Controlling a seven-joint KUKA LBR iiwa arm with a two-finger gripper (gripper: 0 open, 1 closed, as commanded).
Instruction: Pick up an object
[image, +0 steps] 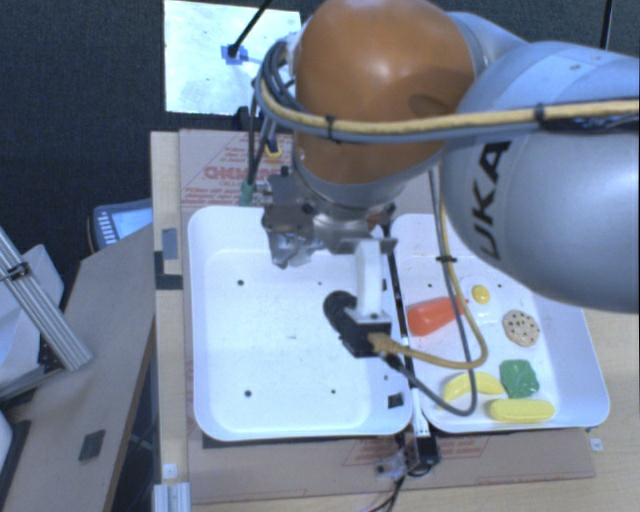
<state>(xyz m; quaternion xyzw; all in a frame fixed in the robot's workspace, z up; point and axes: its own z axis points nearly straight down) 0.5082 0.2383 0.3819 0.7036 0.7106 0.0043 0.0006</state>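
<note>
My grey metal arm (540, 170) takes up the upper right. Its shell is smooth and rounded, with a glossy orange band (380, 80) bulging above the wrist. Black letters "UKA" read on the shell, the start of the word cut off by its curve.

Beneath lies a flat brown cardboard sheet (215, 165) with red print, partly covered by me and too faint to read in full. On it sit two shallow bins side by side. The left white plastic bin (250, 340) is smooth, with a few small dark dots on its floor. The right white plastic bin (592, 392) has its far part hidden behind my arm.

My dull metal gripper (287, 250) hangs over the far part of the left bin. Whether it is released or clenched I cannot tell.

The things to pick all lie in the right bin, well apart from my gripper:
- an orange carrot-shaped piece (432, 316), tapered and matte
- a curved yellow banana-shaped piece (476, 384)
- a long yellow rounded piece (521, 409) at the near rim
- a blocky green piece (518, 377) between those two
- a round tan speckled cookie (520, 326)
- a small yellow oval piece (481, 294), too small to make out further
</note>
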